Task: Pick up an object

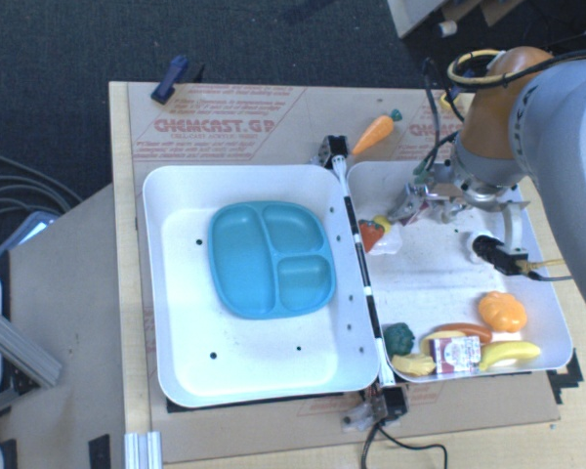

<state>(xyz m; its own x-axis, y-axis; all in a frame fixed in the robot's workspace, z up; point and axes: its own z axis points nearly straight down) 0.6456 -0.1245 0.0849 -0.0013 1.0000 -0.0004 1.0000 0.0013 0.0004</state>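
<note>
On my feed, item by item.

Table (234, 115): cardboard-covered top printed with red lettering, carrying two white bins side by side.

Left bin (176, 360): holds a blue divided plate (272, 259), lying flat near the bin's middle.

Right bin (439, 291): I count a small red and white item (374, 233) against its left wall; a dark green piece (398, 337) at the near left corner; a yellow banana (509, 355), a red-labelled carton (456, 352) and a pale yellow piece (414, 364) along the near wall; an orange fruit (502, 311) just above the banana.

Toy carrot (374, 134): on the table, beyond the bins' far edge.

Blue clip (169, 79): far left corner of the table.

Gripper (418, 203): low over the far part of the right bin, near the red and white item. I cannot tell how the fingers stand, nor see anything between them.
</note>
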